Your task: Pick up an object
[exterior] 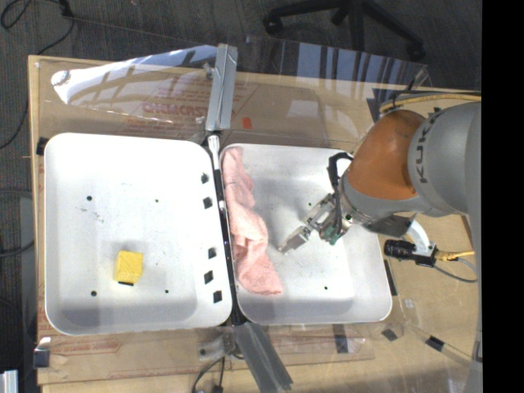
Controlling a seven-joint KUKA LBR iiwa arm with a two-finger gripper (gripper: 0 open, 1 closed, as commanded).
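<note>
We see the claw (292,241) hanging over the right bin (360,297), fingers released and gripping nothing. A pink cloth (246,236) lies along that bin's left wall; a yellow sponge (128,267) sits in the left bin (82,178).

Dark grey carpeted floor (164,15) all around. Black wheeled chair base (352,6) at the far side, black cable (33,6) trailing far left. Light wooden table (270,92) with clear, glare-streaked plastic sheeting (139,76) across its far part.
</note>
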